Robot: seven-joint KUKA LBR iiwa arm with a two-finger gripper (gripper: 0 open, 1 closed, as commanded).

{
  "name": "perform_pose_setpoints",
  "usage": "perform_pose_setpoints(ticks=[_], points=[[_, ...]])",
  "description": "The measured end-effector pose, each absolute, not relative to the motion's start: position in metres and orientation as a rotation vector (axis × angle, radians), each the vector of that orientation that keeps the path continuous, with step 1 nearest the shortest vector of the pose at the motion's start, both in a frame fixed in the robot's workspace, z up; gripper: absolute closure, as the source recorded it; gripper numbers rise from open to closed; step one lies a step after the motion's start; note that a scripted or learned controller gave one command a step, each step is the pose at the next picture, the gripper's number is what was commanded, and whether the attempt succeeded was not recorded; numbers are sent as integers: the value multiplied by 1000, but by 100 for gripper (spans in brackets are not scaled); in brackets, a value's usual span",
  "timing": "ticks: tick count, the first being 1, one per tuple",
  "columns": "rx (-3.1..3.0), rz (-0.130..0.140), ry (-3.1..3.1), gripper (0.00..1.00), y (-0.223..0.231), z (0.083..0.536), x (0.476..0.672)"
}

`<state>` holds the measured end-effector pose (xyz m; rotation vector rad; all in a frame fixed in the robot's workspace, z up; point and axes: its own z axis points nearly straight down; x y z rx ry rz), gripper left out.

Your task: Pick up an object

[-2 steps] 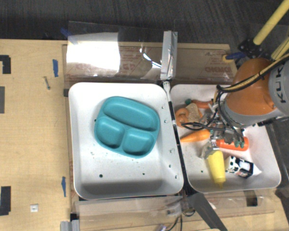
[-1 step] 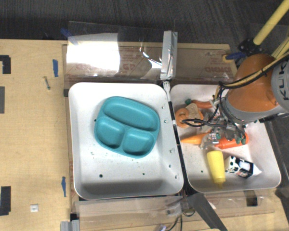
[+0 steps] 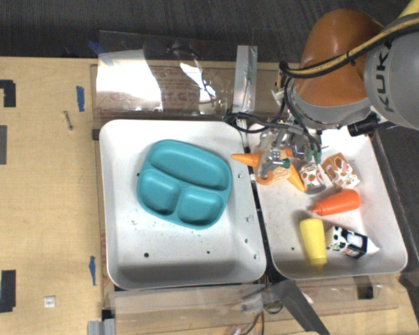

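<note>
The grey arm with its orange band (image 3: 335,44) is reaching in from the right and hanging over the upper part of the right bin (image 3: 391,250). Its claw (image 3: 276,158) is pointing down at the bin's upper left corner, right beside the divide between the two bins. The metal fingers (image 3: 271,160) are sitting low among the toys, and an orange carrot-shaped toy (image 3: 255,160) is lying at their tips, its pointed end sticking out leftward across the rim of the left bin (image 3: 119,250). The claw is touching or nearly touching that carrot, but cables and the wrist are crowding the spot, so it is not possible to tell how far apart the fingers are or whether they are clasping anything.

Just right of the claw, a small patterned red-and-white toy (image 3: 313,176) and a similar boxy one (image 3: 339,171) are lying close together. Below them an orange-red cone-like toy (image 3: 337,202) is resting on its side. Nearer the front of the bin, a yellow cylinder (image 3: 313,241) is lying just beside a black-and-white toy (image 3: 348,243).

In the left bin a teal divided plate (image 3: 184,182) is sitting alone near the middle, well apart from the claw. Both bins are resting on the wooden desk (image 3: 35,208).
</note>
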<state>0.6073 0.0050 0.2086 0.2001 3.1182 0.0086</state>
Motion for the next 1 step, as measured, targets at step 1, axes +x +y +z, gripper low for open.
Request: perform_pose_setpoints(ticks=[1], points=[[-519,-1,3094,100,-32,190,543]])
